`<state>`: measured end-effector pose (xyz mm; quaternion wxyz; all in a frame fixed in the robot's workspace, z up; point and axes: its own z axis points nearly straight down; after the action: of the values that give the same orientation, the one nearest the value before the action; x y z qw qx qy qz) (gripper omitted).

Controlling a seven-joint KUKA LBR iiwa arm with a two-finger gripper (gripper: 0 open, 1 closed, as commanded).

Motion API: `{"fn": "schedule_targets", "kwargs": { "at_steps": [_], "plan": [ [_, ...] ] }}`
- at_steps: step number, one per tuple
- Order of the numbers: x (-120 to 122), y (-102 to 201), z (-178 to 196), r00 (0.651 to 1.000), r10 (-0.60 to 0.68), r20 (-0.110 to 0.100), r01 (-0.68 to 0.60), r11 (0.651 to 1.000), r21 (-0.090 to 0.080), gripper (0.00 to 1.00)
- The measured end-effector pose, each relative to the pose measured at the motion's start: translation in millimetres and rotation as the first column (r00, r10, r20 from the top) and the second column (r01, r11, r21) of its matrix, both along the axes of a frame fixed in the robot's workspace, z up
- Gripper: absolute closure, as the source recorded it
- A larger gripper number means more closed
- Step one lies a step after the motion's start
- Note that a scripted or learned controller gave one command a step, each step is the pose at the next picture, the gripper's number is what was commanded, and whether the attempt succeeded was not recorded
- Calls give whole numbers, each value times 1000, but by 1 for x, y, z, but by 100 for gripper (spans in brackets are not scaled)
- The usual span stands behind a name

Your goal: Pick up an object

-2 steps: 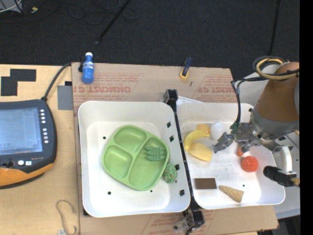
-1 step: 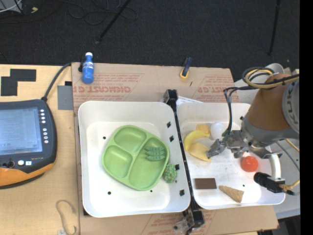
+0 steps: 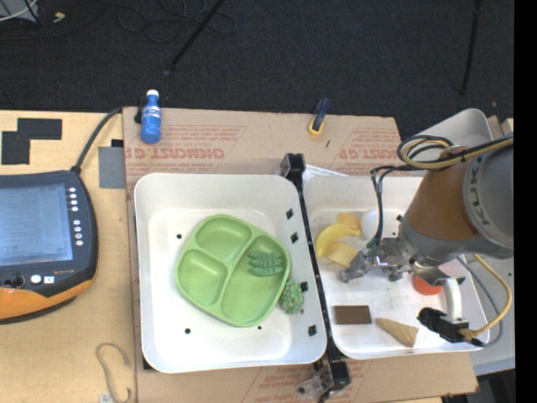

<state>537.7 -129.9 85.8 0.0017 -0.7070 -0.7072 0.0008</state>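
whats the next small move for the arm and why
Probably lower the pincer a little onto the yellow banana-like piece in the right bin. It sits just at that piece's lower right edge with nothing seen between its fingers, so this is the nearest thing to try. The brown block lies further off.

Red print on the cardboard, letters on the arm, little else legible

The cardboard sheet under the bins bears red lettering printed twice along its far edge, upside down from this camera and too blurred to spell out with confidence; the arm carries dark letters on its grey housing near the orange band, cut off at the frame edge and not readable whole; the screen of the teach pendant shows lines of faint text, too small to read; the blue bottle has no legible label.
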Motion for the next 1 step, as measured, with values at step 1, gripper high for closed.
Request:
{"fn": "schedule_targets", "kwargs": {
  "at_steps": [1],
  "plan": [
    [0, -2, 12, 1000, -7, -1, 7, 1000, 1, 100]
  ]
}}
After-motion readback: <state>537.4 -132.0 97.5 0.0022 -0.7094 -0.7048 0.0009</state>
